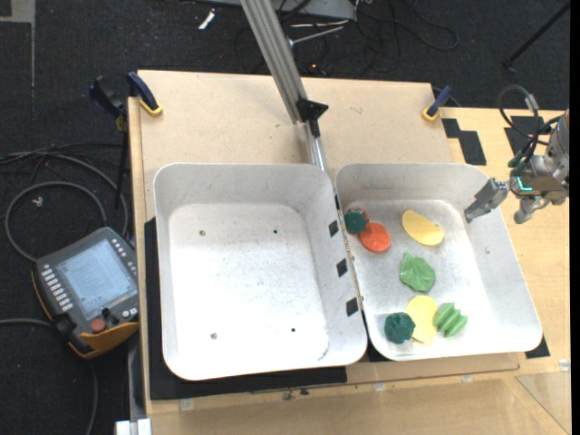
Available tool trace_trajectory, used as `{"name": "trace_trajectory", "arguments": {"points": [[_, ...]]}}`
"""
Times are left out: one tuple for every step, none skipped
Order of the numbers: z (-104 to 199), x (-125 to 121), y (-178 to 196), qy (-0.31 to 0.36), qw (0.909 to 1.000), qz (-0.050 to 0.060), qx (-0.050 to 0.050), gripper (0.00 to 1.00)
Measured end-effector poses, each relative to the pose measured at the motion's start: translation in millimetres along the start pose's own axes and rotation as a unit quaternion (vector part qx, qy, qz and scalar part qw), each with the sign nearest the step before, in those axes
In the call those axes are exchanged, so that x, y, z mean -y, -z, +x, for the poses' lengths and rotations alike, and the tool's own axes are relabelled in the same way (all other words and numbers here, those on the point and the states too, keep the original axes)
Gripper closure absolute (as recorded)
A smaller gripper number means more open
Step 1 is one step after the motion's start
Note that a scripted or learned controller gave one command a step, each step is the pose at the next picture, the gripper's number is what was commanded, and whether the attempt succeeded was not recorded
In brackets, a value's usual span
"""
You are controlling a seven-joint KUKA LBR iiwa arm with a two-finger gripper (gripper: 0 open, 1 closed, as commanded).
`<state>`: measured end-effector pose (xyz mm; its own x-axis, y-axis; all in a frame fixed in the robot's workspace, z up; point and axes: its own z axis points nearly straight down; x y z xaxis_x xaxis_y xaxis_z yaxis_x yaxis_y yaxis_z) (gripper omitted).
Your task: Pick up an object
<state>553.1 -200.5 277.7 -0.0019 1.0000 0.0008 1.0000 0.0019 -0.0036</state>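
Gripper (509, 203) sits at the right bin's (507, 270) upper right rim, fingers spread apart with nothing between them, well clear of the objects. All pickable items are in the right bin: red piece (375, 237) touching a dark green one (356, 218) near the divider, yellow piece (422, 227) beside them, green leaf shape (418, 272) mid-bin. Near the front edge sit a dark green lump (399, 327), yellow disc (422, 315) and ridged green piece (450, 319), clustered together; left bin (181, 270) sits alongside.
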Motion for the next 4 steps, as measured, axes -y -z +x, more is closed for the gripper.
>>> {"name": "trace_trajectory", "arguments": {"points": [[0,-1,2,0.0,1.0,-0.002,0.001,0.0],[7,5,-46,-0.001,1.0,0.001,0.0,0.0],[14,10,-107,-0.002,1.0,0.002,-0.001,0.0],[23,6,-157,0.0,1.0,0.001,0.0,0.0]]}}
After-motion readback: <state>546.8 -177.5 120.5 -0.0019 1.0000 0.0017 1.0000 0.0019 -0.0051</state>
